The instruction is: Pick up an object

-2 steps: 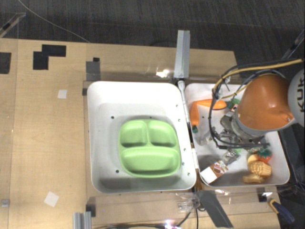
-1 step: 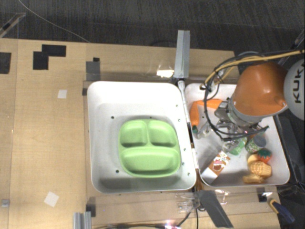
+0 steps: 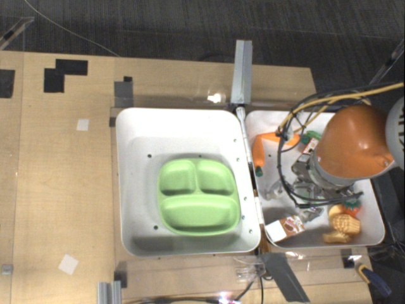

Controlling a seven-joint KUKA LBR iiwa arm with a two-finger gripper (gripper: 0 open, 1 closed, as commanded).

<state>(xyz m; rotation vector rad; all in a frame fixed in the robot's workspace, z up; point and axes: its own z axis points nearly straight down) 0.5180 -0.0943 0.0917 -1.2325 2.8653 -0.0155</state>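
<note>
At the near edge of the desk [image 3: 57, 189], metal brackets [image 3: 278, 274] and a cable sit just below the two bins. In the right bin [image 3: 380, 230], along its near wall, lie a small carton [image 3: 285, 227] with a red and white label whose print is too small to read, and beside it to the right a tan waffle-like toy [image 3: 342, 226] with a bit of red and yellow just behind it. The left bin [image 3: 133, 170] holds a green divided tray [image 3: 198, 196] with three compartments, lying flat near the middle. Above the right bin hangs the arm [image 3: 352, 145]; its orange band and a loop of black cables cover the middle of that bin and hide the pincer [image 3: 308, 179], so I cannot tell how it stands or whether it has hold of anything. Behind the cables, toward the far left corner of the right bin, an orange thing [image 3: 266, 145] leans near the wall shared by the bins, partly screened by wires. A grey post [image 3: 241, 71] rises at the far side where the bins meet. Farther left on the desk are black squares [image 3: 63, 73] and pale tape patches [image 3: 83, 125]. Beyond the desk lies dark carpet [image 3: 158, 11] crossed by a thin wire.
</note>
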